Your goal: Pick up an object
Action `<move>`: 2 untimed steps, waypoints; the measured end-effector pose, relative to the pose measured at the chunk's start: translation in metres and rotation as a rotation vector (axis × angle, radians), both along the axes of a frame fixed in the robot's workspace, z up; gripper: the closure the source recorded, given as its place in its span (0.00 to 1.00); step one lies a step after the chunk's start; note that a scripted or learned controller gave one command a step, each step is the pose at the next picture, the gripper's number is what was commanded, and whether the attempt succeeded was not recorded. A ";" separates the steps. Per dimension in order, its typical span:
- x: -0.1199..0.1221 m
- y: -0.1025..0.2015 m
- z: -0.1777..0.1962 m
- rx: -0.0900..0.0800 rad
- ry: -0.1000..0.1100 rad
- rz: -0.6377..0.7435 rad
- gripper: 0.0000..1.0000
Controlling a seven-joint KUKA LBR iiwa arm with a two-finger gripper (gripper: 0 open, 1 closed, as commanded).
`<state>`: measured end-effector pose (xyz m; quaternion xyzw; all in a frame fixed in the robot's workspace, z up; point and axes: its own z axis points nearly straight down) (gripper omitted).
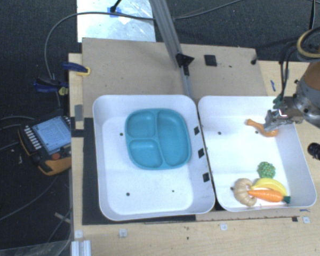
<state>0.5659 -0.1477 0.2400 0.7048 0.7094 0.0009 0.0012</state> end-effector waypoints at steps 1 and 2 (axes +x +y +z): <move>0.006 0.046 -0.010 0.001 0.001 0.003 1.00; 0.013 0.106 -0.019 0.001 0.001 0.003 1.00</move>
